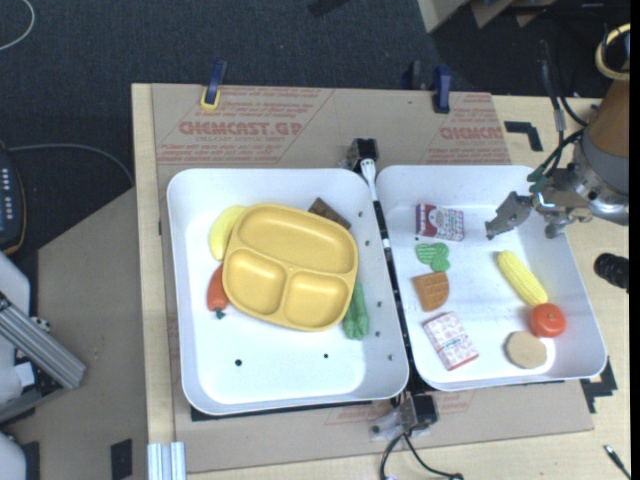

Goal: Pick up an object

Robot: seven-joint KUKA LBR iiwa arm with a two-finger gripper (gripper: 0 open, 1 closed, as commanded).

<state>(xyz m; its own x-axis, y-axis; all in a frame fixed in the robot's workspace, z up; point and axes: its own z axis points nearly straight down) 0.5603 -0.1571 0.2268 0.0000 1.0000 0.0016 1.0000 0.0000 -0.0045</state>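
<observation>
Left bin (pixel 200 368): a yellow divided plate (pixel 290 266) near the middle, tilted. At its 9 o'clock, a yellow banana-like piece (pixel 224 230) poking out from under the rim; at 8 o'clock, a red and orange pepper-like piece (pixel 217 292) touching the plate edge. At 1 o'clock, a brown corner (pixel 327 211) showing from beneath. At 4 o'clock, a green leafy piece (pixel 356 315) against the bin's right wall.

Right bin (pixel 480 183): a red and white packet (pixel 440 222) at 11 o'clock of the bin's middle, a green piece (pixel 434 257) just below it, an orange-brown wedge (pixel 431 290) beneath that, then a small patterned carton (pixel 452 339) at 7 o'clock. Further right, a corn cob (pixel 521 276) lying slantwise, a tomato (pixel 547 320) just beside its lower end, a tan round cookie (pixel 526 350) at 5 o'clock, touching the tomato.

Gripper (pixel 522 215) at 1 o'clock over the right bin, above the corn cob and apart from it, jaws spread open with nothing between them.
</observation>
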